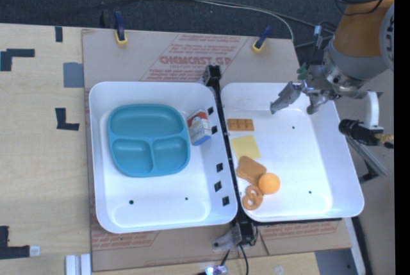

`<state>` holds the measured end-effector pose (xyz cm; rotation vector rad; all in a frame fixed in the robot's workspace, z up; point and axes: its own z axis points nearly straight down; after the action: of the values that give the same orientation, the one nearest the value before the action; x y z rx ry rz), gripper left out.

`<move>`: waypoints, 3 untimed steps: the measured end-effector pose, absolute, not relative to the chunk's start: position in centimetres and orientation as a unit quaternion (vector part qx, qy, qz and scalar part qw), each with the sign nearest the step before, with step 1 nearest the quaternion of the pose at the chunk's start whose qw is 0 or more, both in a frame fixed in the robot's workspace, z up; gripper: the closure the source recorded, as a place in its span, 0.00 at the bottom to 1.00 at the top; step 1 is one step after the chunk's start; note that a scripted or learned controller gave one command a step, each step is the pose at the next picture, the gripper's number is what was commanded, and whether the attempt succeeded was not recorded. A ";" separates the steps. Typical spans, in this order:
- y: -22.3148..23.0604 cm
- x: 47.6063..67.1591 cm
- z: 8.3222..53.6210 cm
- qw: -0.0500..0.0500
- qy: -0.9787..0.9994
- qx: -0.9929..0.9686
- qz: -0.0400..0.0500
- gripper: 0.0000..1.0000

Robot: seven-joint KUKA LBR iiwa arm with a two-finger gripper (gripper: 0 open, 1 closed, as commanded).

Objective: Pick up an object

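Observation:
My gripper point(295, 106) hangs over the far part of the right bin point(320, 158), its two fingers spread open with nothing between them. The food items lie along this bin's left side, to the left of and nearer than the gripper. They are a brown waffle piece point(240, 125), a yellow cheese slice point(245, 147), a brown bread piece point(250, 168), an orange ball point(270, 183) and a pretzel point(252, 199). In the left bin point(102, 190) a small milk carton point(199, 128) stands beside a blue divided plate point(148, 139).
The two bins meet at a black-clipped divider point(221, 152). Yellow and blue clamps point(120, 33) hold the cardboard base at the back. A cable point(211, 1) runs across the dark floor behind. The arm's body point(362, 30) stands at the right.

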<state>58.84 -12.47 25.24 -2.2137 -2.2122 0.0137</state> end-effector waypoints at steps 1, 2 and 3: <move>-12.4 59.0 25.8 0.002 -0.708 -0.706 0.001 0.00; -12.9 58.8 21.3 0.002 -0.708 -0.707 0.002 0.00; -12.8 58.6 16.8 0.003 -0.707 -0.707 0.003 0.00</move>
<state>58.58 -12.80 16.76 -2.2158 -2.2181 0.0093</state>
